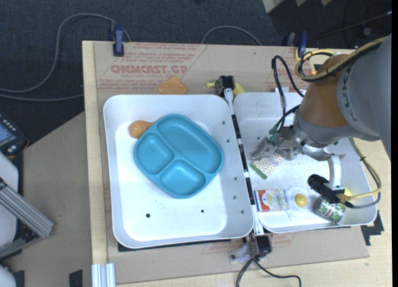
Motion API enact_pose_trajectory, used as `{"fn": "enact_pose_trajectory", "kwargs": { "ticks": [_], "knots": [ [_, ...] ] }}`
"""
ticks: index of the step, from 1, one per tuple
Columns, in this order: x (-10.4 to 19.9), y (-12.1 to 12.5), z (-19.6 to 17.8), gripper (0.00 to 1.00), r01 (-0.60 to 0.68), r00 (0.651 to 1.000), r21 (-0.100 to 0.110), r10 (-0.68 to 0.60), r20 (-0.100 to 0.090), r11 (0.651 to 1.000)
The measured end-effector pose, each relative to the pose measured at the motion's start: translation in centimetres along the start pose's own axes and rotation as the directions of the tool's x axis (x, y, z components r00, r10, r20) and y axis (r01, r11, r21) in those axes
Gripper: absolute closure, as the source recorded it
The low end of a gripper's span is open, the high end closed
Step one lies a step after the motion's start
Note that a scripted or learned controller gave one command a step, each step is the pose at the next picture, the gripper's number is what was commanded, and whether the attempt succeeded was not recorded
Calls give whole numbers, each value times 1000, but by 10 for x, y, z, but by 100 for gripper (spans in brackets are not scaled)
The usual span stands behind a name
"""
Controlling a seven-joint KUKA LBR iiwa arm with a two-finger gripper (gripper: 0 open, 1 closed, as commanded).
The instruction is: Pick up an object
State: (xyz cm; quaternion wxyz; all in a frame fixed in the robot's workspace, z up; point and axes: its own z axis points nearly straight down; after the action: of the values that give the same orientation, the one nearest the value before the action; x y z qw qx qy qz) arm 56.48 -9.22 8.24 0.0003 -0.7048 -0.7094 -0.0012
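**Tool low in the right bin, over a patterned packet**

The tool [278, 145] hangs just above a patterned packet [266, 166] near the right bin [261, 109]'s left wall; whether it grips anything I cannot tell (the wrist hides it). Best to descend straight and centred on the packet. The dividing wall is close on the left; open room lies toward the bin's far end.

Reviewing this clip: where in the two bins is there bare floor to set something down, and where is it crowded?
Left bin: open floor in front of the blue divided plate, toward the near rim, and a strip along its left wall. An orange object sits by the plate's far-left edge. Right bin: bare at the far end; the middle and near end are crowded by the gripper, patterned packet, yellow ball and green can.
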Motion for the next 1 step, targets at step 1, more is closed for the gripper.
{"fn": "enact_pose_trajectory", "kwargs": {
  "ticks": [1],
  "knots": [
    [-6,2,-17,100,-6,1000,-11,6,5,1000]
  ]
}}
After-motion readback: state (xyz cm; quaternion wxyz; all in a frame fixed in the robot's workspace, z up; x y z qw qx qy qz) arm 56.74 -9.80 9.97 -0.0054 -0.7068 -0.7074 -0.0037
